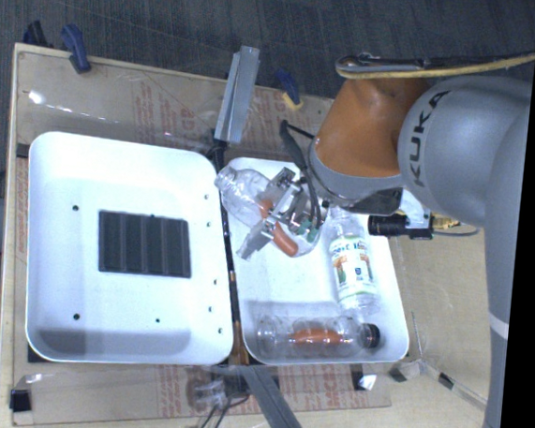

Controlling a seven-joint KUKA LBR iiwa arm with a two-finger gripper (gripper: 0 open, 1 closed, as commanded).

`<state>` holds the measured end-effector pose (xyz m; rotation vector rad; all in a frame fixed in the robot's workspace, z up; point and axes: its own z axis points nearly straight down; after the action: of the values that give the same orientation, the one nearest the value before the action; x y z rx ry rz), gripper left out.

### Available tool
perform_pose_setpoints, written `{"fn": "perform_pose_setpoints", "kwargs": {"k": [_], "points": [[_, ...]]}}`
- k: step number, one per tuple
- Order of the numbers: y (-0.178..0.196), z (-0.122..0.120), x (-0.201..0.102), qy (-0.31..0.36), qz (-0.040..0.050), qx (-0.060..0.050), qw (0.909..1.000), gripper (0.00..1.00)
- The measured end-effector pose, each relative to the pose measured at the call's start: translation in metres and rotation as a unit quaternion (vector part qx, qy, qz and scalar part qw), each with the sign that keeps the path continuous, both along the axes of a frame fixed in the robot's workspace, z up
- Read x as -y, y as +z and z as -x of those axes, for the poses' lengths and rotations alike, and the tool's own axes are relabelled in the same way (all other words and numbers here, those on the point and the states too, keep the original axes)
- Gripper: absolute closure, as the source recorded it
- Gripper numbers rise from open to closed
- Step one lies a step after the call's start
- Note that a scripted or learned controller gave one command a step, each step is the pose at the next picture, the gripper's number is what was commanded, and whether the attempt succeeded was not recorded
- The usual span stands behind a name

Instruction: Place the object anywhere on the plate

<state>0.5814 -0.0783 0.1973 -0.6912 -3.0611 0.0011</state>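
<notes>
The plate (144, 244) is a dark, ribbed rectangle lying flat in the middle of the left white bin (64, 179). My gripper (274, 226) is low over the upper left part of the right bin (397, 338), well to the right of the plate. A small orange object (286, 245) lies right at the gripper's tip; whether it is held is unclear. A clear plastic bottle (239, 194) lies just left of the gripper, against the bin's corner.
A white-labelled bottle (353, 271) lies to the right of the gripper. Another clear bottle with orange inside (312, 334) lies along the right bin's front wall. A grey bar (238, 93) stands behind the bins, with blue clamps at the bench's rear edge.
</notes>
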Motion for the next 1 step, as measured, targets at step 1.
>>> {"fn": "perform_pose_setpoints", "kwargs": {"k": [1], "points": [[0.0616, 0.0324, 0.0005, -0.205, 0.0009, 0.001, 0.9787, 1.00]]}}
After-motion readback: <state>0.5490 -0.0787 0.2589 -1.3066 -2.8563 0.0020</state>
